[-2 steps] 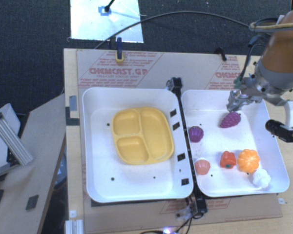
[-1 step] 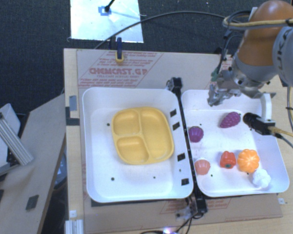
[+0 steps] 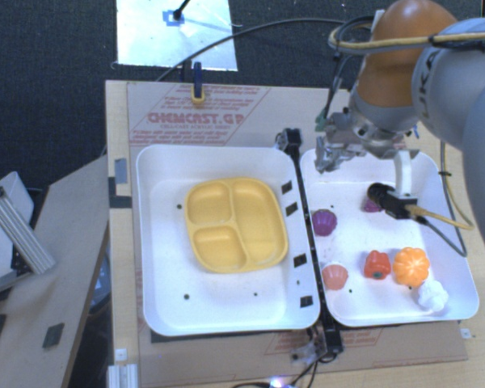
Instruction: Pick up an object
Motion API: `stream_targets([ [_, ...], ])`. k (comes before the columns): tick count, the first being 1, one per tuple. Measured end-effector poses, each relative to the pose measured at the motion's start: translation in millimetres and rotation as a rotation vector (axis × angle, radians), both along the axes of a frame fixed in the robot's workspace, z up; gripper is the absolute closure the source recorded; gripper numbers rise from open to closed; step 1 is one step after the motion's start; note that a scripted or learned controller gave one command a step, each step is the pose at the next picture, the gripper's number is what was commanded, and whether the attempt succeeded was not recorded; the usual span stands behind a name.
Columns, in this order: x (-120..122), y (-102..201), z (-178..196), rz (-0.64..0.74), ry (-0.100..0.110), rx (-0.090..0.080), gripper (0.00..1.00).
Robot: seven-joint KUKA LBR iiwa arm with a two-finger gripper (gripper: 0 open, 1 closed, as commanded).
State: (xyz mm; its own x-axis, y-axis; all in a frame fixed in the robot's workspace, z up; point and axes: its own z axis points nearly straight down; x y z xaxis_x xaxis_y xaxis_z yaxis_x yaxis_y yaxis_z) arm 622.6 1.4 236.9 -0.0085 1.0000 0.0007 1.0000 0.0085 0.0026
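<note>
The right bin (image 3: 444, 217) holds several small toys. A purple round one (image 3: 324, 221) lies near its left wall, and a pink one (image 3: 335, 276) sits near the front left. A red pepper (image 3: 377, 264), an orange pumpkin (image 3: 411, 266) and a white piece (image 3: 431, 295) stand along the front right. Another small purple piece (image 3: 373, 205) is partly hidden under a black part of the arm (image 3: 388, 199). My gripper (image 3: 330, 158) hangs over the bin's back left corner, above and behind the purple round toy. I see nothing held in it.
The left bin (image 3: 162, 217) holds a yellow divided plate (image 3: 234, 223). A black-marked divider (image 3: 303, 225) separates the bins. The grey arm with its orange band (image 3: 404, 39) covers the right bin's back right. A yellow cable (image 3: 440, 217) trails across that bin.
</note>
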Motion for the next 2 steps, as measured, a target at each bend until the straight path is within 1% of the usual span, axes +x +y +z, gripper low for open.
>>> stream_targets([
  [1,3,60,2,0.002,0.0,0.001,1.0],
  [2,18,105,2,0.0,-0.001,0.001,1.0],
])
